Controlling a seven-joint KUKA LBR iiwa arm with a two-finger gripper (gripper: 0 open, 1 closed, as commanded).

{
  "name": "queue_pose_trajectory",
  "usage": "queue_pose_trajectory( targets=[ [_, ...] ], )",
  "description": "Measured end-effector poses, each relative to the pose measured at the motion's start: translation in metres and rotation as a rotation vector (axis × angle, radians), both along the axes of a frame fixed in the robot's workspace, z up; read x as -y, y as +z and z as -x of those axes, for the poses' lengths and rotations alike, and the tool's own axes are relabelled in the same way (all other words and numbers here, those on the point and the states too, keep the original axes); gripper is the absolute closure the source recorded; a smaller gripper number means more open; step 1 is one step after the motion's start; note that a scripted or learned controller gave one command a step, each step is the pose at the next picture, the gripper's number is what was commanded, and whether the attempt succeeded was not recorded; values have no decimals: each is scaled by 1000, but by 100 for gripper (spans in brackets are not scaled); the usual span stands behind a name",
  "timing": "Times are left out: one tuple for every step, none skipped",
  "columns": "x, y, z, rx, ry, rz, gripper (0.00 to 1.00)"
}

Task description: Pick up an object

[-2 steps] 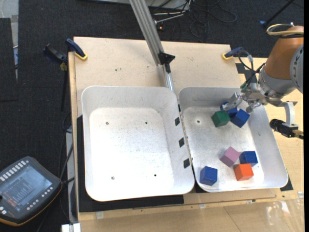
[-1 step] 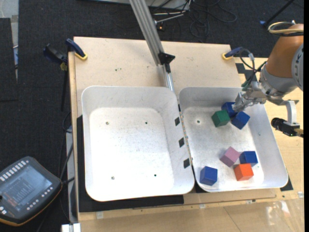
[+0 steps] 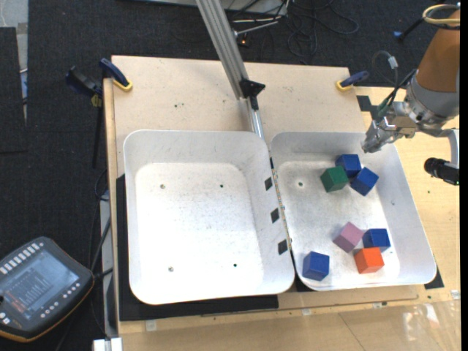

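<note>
Nearest the camera sat a handheld pendant (image 3: 33,287) off the table's (image 3: 190,86) front-left corner, playing no part in the run. On the table, the left bin (image 3: 139,196) held nothing graspable; all six cubes lay in the right bin (image 3: 409,218). Near that bin's front edge: one blue cube (image 3: 316,265) alone toward the front-left corner, and a cluster of pink cube (image 3: 349,235), second blue cube (image 3: 376,238) and orange cube (image 3: 368,259), touching or nearly so. Toward the back edge: green cube (image 3: 334,178) pressed against two more blue cubes (image 3: 349,164) (image 3: 364,180). The gripper (image 3: 373,141) hovered over the bin's back-right rim, just beside the back cluster, with nothing visible between the fingers; whether they were wide or narrow could not be told at this resolution. Judgement: step in hand was the approach, no grasp yet made. The back cluster was closest but tightly packed, so fingers coming down there would likely land on a neighbour or wedge between faces. Best chance seemed the lone blue cube at the front-left, with clear space on all sides; failing that, take the outermost back blue cube from its free faces, fingers aligned square to the cube and clear of the bin wall before closing.
</note>
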State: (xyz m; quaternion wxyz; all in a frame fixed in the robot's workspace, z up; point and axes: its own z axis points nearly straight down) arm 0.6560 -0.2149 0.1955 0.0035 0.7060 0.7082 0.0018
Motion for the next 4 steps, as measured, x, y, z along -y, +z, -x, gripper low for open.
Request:
queue_pose_trajectory(
  targets=[
    [0,13,-1,-3,-1,-1,100],
    [-53,28,5,-5,4,-4,100],
    [-111,21,4,-7,5,-5,100],
    [-164,36,4,-5,5,-4,100]
  ],
)
